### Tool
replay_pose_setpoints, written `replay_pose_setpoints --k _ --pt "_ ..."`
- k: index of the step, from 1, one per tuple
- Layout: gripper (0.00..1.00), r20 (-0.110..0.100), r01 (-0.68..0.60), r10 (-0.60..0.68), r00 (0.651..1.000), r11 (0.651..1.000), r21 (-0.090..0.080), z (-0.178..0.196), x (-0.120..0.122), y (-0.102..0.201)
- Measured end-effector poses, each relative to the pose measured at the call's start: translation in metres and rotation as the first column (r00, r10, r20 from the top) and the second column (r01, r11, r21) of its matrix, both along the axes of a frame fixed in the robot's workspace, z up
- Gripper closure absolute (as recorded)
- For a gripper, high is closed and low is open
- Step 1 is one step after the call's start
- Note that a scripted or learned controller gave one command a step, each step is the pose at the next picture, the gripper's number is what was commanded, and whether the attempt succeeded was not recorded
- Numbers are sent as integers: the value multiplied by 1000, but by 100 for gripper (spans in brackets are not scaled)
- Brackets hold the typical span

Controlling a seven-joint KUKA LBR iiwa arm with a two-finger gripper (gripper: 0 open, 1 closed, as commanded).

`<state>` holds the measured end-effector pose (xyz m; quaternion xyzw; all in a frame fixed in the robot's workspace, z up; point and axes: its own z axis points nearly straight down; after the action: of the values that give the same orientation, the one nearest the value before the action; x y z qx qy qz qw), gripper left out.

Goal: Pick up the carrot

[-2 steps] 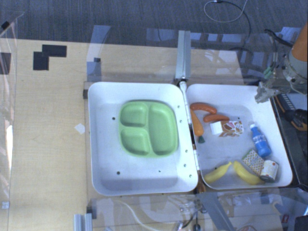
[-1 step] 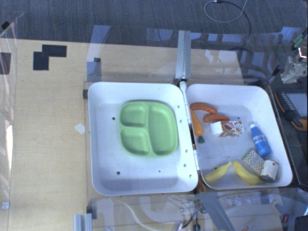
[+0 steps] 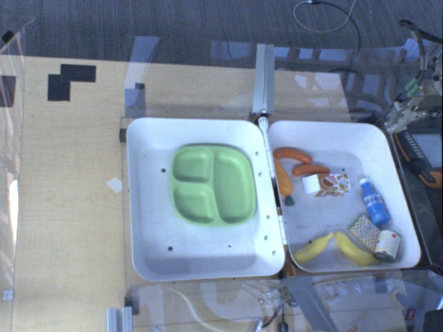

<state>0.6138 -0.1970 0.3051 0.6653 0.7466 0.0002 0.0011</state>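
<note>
The carrot (image 3: 282, 178) is a short orange root with a dark green stub at its near end. It lies lengthwise along the left wall of the right bin (image 3: 398, 168), close to the divider between the two bins. Its far end nearly touches a red-orange sausage (image 3: 293, 155).
Also in the right bin are a second sausage (image 3: 311, 169), a white block (image 3: 311, 183), a patterned packet (image 3: 336, 183), a blue bottle (image 3: 374, 203), two bananas (image 3: 313, 247) (image 3: 354, 250), a patterned box (image 3: 365, 231) and a small can (image 3: 389, 244). The left bin (image 3: 149, 254) holds a green divided plate (image 3: 211, 184).
</note>
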Motion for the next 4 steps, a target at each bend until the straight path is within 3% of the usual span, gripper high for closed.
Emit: replay_pose_setpoints --k 2,3,4 --pt "100 7 -15 15 1000 1000 -4 21 5 3" --pt "100 1 -117 117 993 993 -1 -2 -17 -8" --pt "100 4 -122 122 993 993 -3 8 -15 -7"
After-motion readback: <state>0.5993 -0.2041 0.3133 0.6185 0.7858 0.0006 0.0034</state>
